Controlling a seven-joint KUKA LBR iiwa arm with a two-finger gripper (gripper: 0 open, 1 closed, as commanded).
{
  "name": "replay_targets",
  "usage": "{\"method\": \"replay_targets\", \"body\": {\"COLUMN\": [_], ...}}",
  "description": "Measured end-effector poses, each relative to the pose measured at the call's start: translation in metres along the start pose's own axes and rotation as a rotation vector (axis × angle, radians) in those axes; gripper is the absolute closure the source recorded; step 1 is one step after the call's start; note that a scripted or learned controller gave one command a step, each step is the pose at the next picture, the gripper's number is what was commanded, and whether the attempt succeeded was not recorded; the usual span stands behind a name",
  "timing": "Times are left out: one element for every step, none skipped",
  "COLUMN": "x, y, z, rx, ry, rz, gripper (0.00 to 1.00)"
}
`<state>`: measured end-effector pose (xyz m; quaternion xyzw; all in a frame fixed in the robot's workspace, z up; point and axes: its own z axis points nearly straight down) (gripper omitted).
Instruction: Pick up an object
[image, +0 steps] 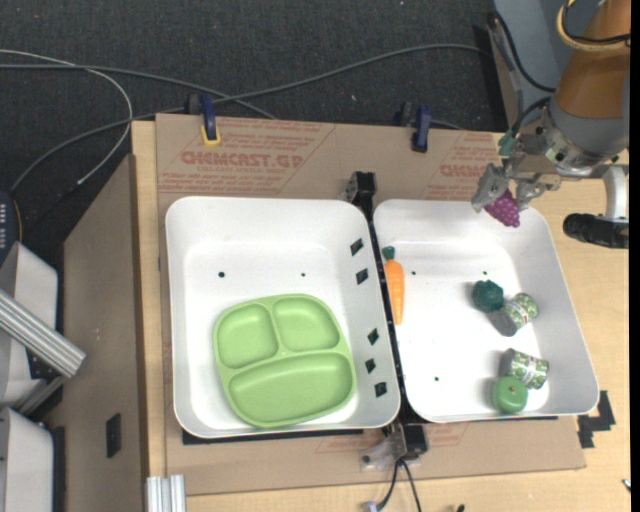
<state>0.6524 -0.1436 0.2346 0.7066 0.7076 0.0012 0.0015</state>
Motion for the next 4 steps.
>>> {"method": "replay_targets", "body": {"x": [0.057,0.100,0.150,0.205], "y": [-0.026,-0.040,-0.061,-0.090], "z": [0.006,0.003,-0.006,-0.010], "rx": [0.007,0.007,0.007,0.008], "ry": [0.004,0.004,0.004,0.004], "rz": [-0.004,-0.004,-0.005,-0.006], "gripper": [1.00,1.00,1.00,1.00]}}
